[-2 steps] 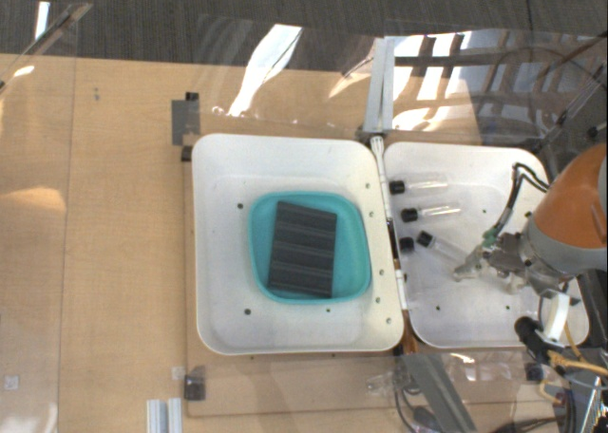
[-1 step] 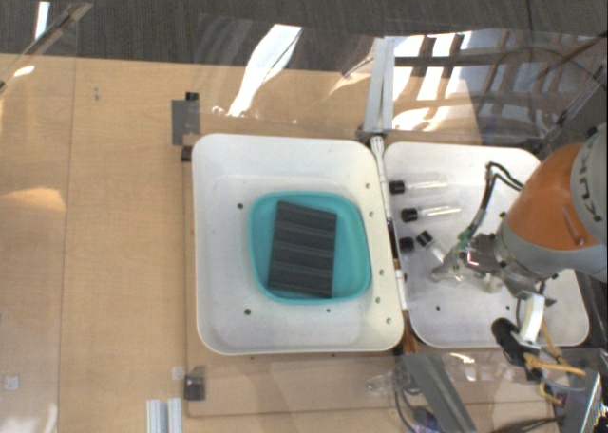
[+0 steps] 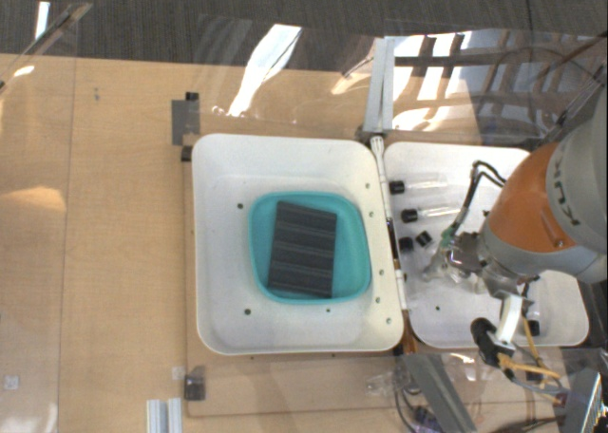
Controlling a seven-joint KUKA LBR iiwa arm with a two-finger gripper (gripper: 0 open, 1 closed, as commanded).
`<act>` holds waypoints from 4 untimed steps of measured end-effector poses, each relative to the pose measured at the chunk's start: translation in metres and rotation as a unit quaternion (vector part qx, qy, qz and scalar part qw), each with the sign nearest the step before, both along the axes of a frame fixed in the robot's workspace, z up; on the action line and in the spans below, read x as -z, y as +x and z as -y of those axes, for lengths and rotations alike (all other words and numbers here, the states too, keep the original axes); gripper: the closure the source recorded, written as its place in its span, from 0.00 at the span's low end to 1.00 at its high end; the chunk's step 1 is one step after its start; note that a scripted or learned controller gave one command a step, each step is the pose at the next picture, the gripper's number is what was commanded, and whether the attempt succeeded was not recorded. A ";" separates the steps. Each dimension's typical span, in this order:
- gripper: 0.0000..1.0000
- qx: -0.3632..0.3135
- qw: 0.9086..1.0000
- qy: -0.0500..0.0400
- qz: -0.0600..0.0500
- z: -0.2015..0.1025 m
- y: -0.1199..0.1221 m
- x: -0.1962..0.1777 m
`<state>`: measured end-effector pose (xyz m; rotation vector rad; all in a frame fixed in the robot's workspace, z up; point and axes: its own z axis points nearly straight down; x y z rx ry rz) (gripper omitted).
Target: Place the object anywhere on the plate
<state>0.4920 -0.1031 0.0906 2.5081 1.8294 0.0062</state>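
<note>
The hand [image 3: 454, 253] is hanging low over the right bin [image 3: 560, 327], at the near end of the grey arm [image 3: 579, 194] with its orange band [image 3: 527, 213], which is reaching in from the right. Whether the hand is wide or narrow cannot be told from this view, since the metal parts at the wrist are blurring together; nothing is showing clearly between them. A thin cable [image 3: 472, 189] is looping up from the hand along the orange band. Just to the left of the hand, a few small dark fittings [image 3: 410, 216] are sitting on the floor of the right bin, near the wall it shares with its neighbour.

Across that wall, the left bin [image 3: 218, 317] is holding a teal plate [image 3: 353, 265] near its middle. The object, a dark grey ribbed block [image 3: 303, 249], is lying flat on the plate, tilted slightly, with teal showing on every side of it. It is well apart from the hand.

Both bins are resting on the light wooden table [image 3: 95, 260]. A transparent panel is catching bright reflections along the far edge of the bins.
</note>
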 end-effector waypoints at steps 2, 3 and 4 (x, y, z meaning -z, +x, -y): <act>0.00 0.085 0.996 0.013 -0.002 0.070 0.003 0.002; 0.00 -0.024 0.999 0.020 -0.009 0.082 0.002 0.002; 0.00 -0.042 0.999 0.014 -0.012 0.016 -0.003 0.000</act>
